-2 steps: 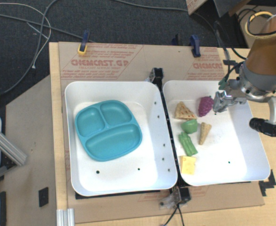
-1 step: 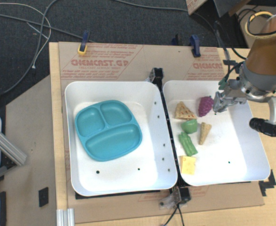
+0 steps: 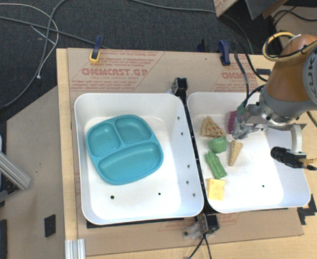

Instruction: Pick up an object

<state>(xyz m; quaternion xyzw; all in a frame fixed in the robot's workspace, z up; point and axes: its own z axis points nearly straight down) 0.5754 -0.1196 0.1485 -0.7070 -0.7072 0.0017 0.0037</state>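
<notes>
The right bin [image 3: 266,196] holds several toy foods. A tan triangular wedge [image 3: 212,127] lies at the upper left. Below it are a round green piece [image 3: 218,143] and a long green piece [image 3: 216,165]. A pale cone-shaped piece [image 3: 235,152] lies beside them, and a yellow square [image 3: 216,189] sits near the front. A magenta object [image 3: 231,122] is partly hidden behind my gripper [image 3: 242,128]. My gripper hangs low over the bin's upper middle, just above the cone's top end and right of the tan wedge.
The left bin [image 3: 93,193] carries a blue divided plate [image 3: 126,149]. A black cylinder [image 3: 285,156] on a white bracket sticks out from the arm over the right bin. Clamps [image 3: 96,47] and cables sit along the cardboard's far edge.
</notes>
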